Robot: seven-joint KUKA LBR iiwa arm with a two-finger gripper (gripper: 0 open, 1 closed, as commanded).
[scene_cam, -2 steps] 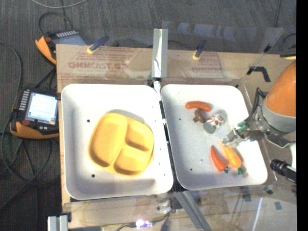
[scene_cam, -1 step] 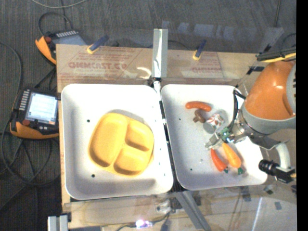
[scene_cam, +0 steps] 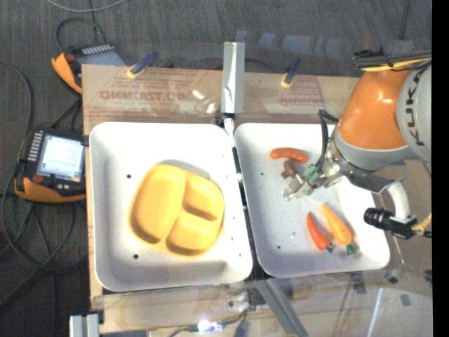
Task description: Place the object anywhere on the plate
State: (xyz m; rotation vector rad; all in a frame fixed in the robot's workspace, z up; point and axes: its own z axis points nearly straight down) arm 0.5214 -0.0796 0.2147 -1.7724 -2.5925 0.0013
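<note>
Flanking white bins (scene_cam: 242,188) – cardboard-backed bench (scene_cam: 175,97), grey carpet (scene_cam: 42,41)

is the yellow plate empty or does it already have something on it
Empty. The yellow plate in the left bin shows three bare compartments. The sausage and two carrots lie in the right bin.

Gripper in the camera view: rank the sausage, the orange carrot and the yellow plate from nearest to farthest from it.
From the gripper:
1. Sausage, just above it in the right bin.
2. Orange carrot, below and to the right, same bin.
3. Yellow plate, far left, in the other bin.
</note>
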